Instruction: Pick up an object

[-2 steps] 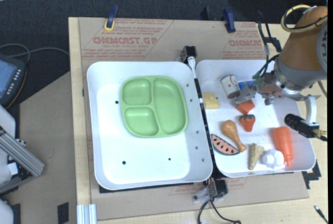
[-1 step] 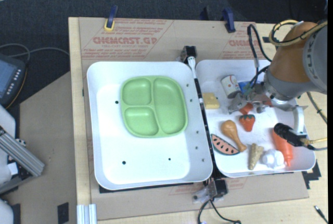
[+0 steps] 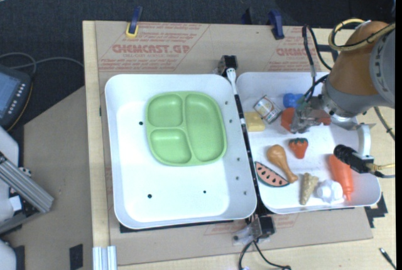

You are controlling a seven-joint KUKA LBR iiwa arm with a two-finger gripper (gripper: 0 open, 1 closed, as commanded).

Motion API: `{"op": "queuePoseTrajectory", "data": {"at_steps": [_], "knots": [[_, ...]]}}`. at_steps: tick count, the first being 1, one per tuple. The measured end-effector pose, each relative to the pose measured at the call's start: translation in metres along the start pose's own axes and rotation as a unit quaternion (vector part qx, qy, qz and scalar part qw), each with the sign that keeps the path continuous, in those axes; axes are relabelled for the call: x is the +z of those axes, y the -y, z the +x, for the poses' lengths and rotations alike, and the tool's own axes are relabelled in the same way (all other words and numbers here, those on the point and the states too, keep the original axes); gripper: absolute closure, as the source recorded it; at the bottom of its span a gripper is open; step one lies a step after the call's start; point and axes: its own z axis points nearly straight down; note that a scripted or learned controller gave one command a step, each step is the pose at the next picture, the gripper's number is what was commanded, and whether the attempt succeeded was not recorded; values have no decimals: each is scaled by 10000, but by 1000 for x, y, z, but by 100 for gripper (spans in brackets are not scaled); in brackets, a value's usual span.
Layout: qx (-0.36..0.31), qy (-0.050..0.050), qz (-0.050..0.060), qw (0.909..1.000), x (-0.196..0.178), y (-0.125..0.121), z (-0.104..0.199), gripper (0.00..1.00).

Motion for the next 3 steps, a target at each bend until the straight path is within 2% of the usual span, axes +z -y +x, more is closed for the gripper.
{"op": "queuePoseTrajectory", "data": {"at_steps": [1,2,3], "knots": [[-8,7,-25,10000,-51,5,8,100],[-5,14,-35,10000,-104,2,-3,100],[-9,9,-23,10000,-122,1,-3,100]]}}
